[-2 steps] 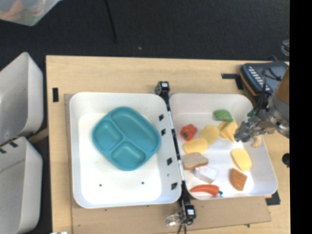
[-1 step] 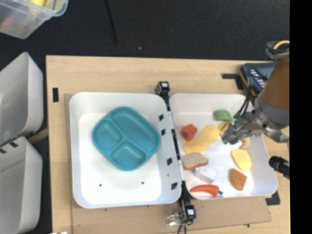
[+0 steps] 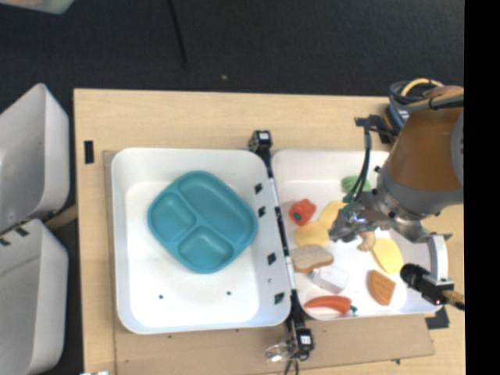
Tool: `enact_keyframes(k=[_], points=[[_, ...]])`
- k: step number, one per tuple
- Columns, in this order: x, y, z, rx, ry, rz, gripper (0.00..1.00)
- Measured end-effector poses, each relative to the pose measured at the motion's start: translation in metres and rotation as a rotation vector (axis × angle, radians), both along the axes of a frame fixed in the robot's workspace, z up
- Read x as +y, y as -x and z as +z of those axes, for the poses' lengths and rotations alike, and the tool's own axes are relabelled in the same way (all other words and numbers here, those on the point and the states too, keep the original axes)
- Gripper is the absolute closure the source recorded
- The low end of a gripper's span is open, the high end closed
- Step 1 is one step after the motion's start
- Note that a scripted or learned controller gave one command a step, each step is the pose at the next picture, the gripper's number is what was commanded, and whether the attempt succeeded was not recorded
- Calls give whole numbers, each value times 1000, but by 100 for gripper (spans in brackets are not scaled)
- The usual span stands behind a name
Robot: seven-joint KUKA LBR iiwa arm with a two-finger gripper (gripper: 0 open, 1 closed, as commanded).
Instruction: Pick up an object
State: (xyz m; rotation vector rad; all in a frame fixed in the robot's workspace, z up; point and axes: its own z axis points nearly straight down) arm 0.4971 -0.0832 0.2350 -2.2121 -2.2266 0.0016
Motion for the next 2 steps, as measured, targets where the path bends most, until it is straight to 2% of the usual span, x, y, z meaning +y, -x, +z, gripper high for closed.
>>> enact_keyframes(k=[1,2], points=[[53,0,15,-3,0,2,100],[50,2,-7,1,2,-7,100]])
